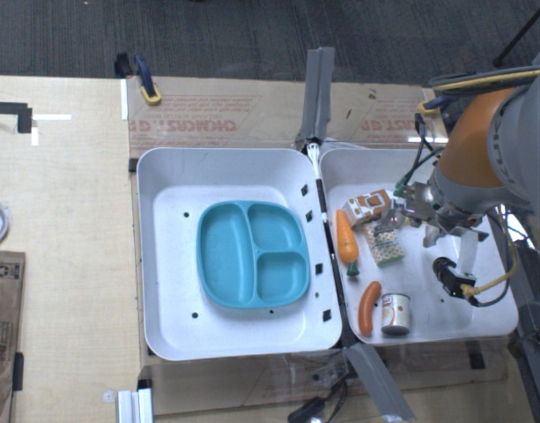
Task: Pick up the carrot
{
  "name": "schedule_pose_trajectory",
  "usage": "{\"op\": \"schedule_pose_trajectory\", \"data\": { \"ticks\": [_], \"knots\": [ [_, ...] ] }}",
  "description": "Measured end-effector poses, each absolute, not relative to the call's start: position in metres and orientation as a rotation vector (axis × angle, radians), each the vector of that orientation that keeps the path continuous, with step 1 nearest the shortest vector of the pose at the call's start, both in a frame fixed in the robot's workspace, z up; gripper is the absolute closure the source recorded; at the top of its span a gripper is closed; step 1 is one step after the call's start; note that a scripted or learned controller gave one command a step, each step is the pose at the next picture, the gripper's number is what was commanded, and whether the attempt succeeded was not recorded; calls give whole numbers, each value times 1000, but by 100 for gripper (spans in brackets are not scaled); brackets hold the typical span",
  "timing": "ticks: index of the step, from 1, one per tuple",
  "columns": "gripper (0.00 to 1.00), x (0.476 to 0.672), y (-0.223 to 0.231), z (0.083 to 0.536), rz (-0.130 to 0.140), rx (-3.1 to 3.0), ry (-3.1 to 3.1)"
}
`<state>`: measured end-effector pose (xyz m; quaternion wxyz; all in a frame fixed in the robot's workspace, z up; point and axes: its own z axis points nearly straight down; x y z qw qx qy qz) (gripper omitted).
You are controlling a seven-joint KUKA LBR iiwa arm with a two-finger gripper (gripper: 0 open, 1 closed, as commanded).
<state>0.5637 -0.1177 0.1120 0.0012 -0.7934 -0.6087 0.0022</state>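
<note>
While the grey KUKA arm with the orange band (pixel 481 139) reaches in from the right over the right-hand shallow white bin (pixel 446 311), its two-finger gripper (pixel 391 221) sits low near the bin's middle, approx. over a small checkered packet (pixel 387 249) and just beside a brown-and-white snack box (pixel 368 206); whether the fingers are open or closed can't be told, too small & cluttered; nothing is visibly held. The orange tapered carrot (pixel 344 238) lies along the bin's left wall, just left of the gripper, apart from it. A reddish-orange sausage (pixel 368 307) lies lower, w/ a small tin can (pixel 395 314) beside it. The left-hand white bin (pixel 164 236) holds a teal three-compartment plastic plate (pixel 252 254).
</note>
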Motion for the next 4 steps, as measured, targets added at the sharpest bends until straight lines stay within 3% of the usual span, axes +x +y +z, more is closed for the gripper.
{"op": "schedule_pose_trajectory", "data": {
  "ticks": [1, 2, 3, 4],
  "knots": [
    [0, 573, -95, 89, 5, -2133, -2304],
    [0, 559, -118, 89, 7, -2185, -2251],
    [0, 536, -103, 89, 5, -2037, -2385],
    [0, 529, -112, 89, 3, -1653, -2666]
  ]
}}
